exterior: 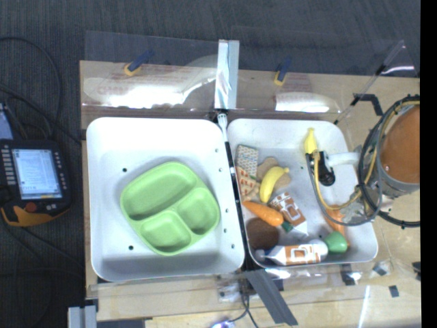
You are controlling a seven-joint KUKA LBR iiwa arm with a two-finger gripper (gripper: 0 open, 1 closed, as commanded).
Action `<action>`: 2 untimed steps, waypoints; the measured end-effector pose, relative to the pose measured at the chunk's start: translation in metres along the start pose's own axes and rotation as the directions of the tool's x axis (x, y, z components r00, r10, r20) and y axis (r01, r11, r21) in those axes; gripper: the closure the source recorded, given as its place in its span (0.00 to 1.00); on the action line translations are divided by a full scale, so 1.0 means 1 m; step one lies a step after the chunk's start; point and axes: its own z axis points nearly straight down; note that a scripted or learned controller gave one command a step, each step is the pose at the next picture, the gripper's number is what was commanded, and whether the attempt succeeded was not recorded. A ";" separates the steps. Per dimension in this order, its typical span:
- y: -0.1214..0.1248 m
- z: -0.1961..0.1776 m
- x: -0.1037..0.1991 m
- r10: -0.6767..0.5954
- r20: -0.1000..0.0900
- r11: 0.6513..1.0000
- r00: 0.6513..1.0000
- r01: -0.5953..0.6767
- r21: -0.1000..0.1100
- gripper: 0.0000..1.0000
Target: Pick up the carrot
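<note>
The pick is not yet done: the carrot (263, 213) lies in the right bin (280, 134), between the banana (272, 181) and a brown round thing (261, 234). The gripper (347, 212) sits over that bin's right side, well apart from it (wide or narrow, I cannot tell). The carrot is a short orange taper lying slantwise, its thinner end seemingly toward the left bin.

Dark ribbed carpet (205, 5) around a pale wooden bench (403, 255), a lit control pendant (34, 176) at its left
</note>
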 end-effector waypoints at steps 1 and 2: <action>0.007 0.044 0.018 0.007 -0.029 1.000 1.000 -0.008 -0.011 1.00; 0.002 -0.085 0.039 0.002 -0.011 1.000 1.000 -0.002 -0.002 1.00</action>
